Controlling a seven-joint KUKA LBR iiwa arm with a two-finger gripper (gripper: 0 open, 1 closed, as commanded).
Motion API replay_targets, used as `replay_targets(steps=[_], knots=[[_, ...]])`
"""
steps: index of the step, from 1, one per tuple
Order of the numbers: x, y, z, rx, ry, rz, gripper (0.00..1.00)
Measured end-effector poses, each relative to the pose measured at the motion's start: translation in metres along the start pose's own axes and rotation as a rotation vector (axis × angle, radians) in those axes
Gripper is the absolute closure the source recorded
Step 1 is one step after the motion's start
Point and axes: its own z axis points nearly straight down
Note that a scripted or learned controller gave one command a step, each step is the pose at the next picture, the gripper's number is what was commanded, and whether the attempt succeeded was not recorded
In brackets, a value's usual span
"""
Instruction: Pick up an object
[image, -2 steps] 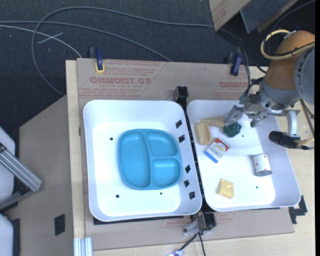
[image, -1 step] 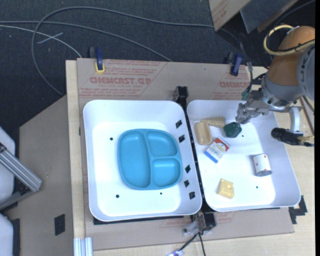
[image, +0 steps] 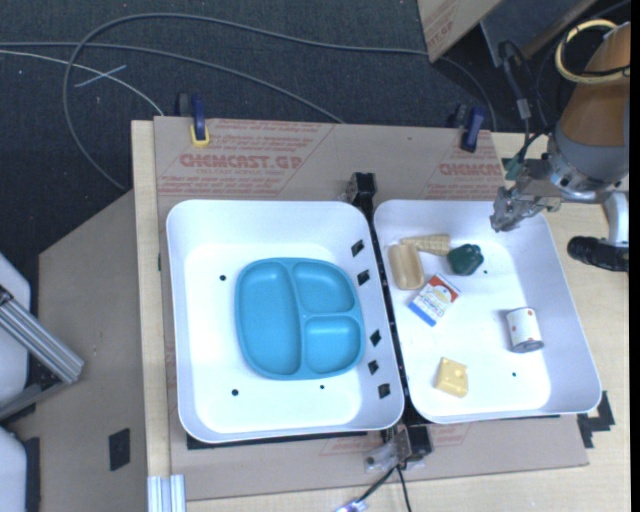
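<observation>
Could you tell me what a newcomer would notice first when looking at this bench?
The eye lands first on the bright blue divided plate, lying in the middle of the left bin. Next come the small items scattered in the right bin: a dark green object, a yellow block and a small can. The end effector hovers at that bin's far right corner.

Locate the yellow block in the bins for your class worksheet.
In the camera view, the yellow block lies in the right bin, near its front edge, below the red-and-blue packet and to the left of the small white can.
</observation>
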Motion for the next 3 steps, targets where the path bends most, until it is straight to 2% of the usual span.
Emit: replay_targets(steps=[2,3], knots=[[-0.004,-0.007,-0.097,-0.001,0.000,-0.001,1.00],[0.048,-0.022,-0.099,0.008,0.004,-0.005,1.00]])
